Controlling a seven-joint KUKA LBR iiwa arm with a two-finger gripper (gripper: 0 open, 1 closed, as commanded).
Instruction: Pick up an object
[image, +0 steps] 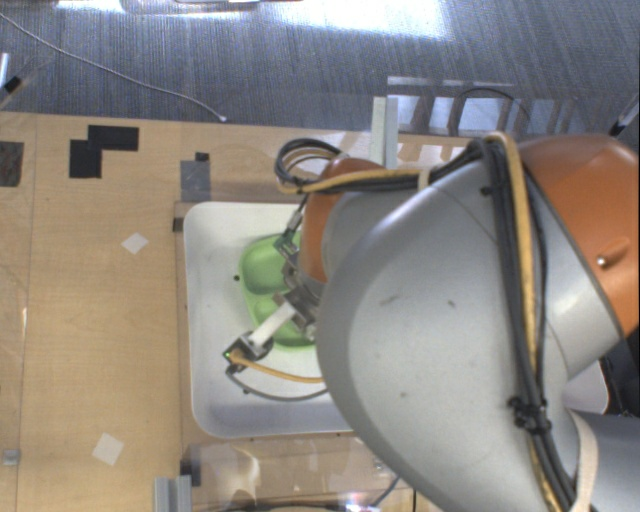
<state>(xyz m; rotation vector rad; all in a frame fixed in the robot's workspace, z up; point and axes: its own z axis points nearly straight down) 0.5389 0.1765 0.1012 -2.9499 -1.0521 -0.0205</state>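
Note:
A pale green, rounded object (260, 266) lies in the middle of the left white bin (203, 330). My gripper (296, 278) hangs right over the object's right side and hides part of it. More pale green (292, 337) shows just below the gripper, and I cannot tell whether it is the same object. Whether the gripper touches or holds the green object is hidden by the wrist. The grey and orange arm (470, 300) reaches in from the right and covers the right half of the view.
The wooden bench (90, 300) spreads to the left of the bin, with black marks (100, 148) at its back left and a grey patch (195, 178) near the bin's far corner. A metal frame (430, 105) stands behind the bins.

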